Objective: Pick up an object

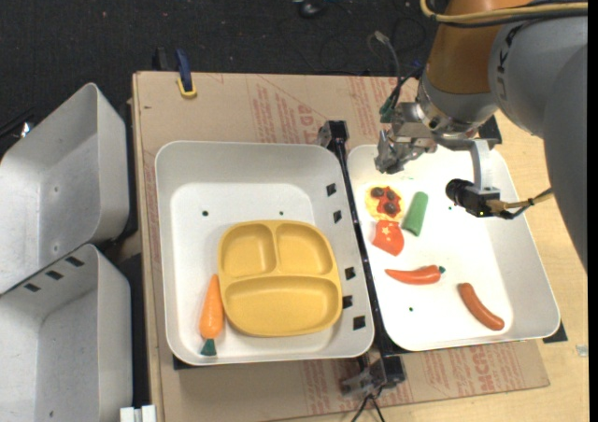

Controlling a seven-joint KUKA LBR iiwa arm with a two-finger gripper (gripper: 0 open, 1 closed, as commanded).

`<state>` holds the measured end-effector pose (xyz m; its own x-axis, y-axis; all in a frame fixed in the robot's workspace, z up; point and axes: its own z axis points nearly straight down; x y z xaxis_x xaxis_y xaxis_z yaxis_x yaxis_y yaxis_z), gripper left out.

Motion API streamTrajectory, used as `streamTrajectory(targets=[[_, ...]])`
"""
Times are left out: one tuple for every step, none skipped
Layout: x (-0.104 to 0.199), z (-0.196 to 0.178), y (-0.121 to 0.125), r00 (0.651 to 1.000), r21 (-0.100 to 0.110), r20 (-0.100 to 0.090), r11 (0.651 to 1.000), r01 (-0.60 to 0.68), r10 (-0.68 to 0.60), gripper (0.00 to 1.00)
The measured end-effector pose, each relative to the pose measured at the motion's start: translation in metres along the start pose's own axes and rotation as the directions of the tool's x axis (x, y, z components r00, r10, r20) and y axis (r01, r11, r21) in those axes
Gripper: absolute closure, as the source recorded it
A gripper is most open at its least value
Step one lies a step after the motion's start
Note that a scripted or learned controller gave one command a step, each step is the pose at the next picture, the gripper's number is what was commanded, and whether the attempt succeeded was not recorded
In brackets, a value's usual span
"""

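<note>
Item one: the fingers (393, 161) of the grey arm (551, 65) with its orange band, poised over the far left corner of the right-hand shallow white bin (523, 224); nothing lies between them, and whether they stand apart or together cannot be told from this slanted view. Item two: a small flat yellow piece topped with dark red and black bits (382, 200), lying on the bin floor just below and nearest the fingers, and by that closeness the likeliest thing to be picked up. Item three: a short green cylinder like a toy cucumber (415, 213), just beside the yellow piece, on its right. Item four: an orange-red wedge-shaped toy (389, 237), touching or nearly touching both, farther from the fingers. Item five: a slim red plastic chilli with a green stem (414, 274), lying crosswise, well clear of the fingers. Item six: a brown-red toy sausage (480, 306), farthest from them, near the bin's front corner. The cluster of three close together may crowd a grasp. Item seven: the left-hand white bin (177, 224) on the same worktop, holding a yellow plastic divided tray (278, 278) and an orange toy carrot (211, 310) laid along its left side, all well apart from the fingers.
</note>
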<state>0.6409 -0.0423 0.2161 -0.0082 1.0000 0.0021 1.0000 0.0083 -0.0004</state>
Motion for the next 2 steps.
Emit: streamTrajectory(targets=[[0.059, -0.003, 0.006, 1.000, -0.002, 0.000, 1.000, 0.000, 0.000, 1.00], [0.114, 0.002, -0.007, 1.000, 0.001, 0.000, 1.000, -0.001, 0.001, 1.00]])
